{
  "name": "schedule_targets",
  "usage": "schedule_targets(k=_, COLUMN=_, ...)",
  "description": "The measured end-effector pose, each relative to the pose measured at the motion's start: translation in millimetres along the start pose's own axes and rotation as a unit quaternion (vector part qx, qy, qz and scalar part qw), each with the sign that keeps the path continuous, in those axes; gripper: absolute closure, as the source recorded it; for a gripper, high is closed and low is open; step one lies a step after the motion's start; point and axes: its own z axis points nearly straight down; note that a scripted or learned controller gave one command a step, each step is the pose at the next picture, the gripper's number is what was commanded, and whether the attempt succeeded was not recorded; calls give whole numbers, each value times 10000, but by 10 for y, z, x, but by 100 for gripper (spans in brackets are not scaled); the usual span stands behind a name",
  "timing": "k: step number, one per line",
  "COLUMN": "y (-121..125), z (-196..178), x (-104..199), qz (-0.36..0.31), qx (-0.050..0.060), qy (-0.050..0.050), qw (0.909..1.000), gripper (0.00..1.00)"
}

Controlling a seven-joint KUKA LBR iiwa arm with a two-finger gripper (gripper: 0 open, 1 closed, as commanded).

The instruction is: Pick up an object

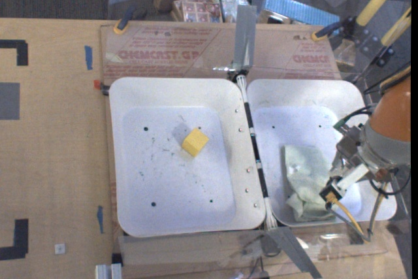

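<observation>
Presently, the end effector (345, 163) grip state cannot be determined. It sits at the cloth (305, 180) in the right bin (294, 91); limp fabric may slip.

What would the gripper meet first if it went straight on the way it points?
Probably the cloth in the right bin: the gripper points down over the cloth's right edge. Depth is unclear at this slant, so it might touch bare bin floor beside it instead.
</observation>
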Motion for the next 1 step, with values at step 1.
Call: schedule_targets(k=1, y=137, z=464, x=31, qz=1775, qx=-45, qy=65, qw=9841, gripper=100)
